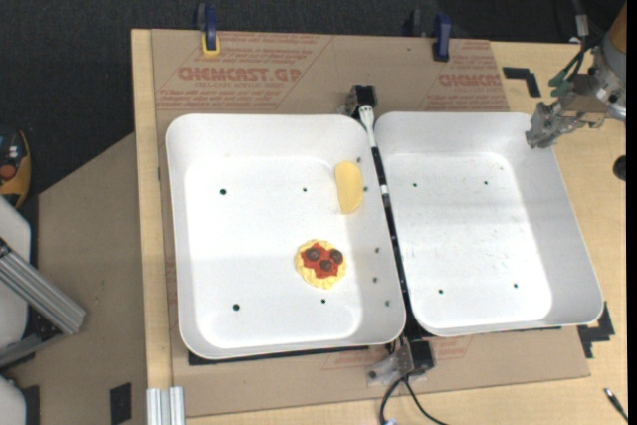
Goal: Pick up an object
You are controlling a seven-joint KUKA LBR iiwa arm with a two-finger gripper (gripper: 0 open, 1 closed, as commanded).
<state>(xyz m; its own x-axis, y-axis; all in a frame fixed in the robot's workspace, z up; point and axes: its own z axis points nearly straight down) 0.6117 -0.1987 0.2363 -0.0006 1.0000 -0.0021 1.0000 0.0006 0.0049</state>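
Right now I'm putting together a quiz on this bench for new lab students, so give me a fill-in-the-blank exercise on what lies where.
1. The toy pizza and the pale yellow piece both lie in the ____ bin.
2. The end effector sits over the far ____ corner of the right bin.
3. The pale yellow piece lies ____ the camera than the toy pizza.
4. The pizza's toppings are red and ____.

Missing words: left; right; farther from; dark

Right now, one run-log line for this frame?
claw: over right bin far-right corner, holding nothing seen | left bin: yellow piece, toy pizza | pick: not yet done
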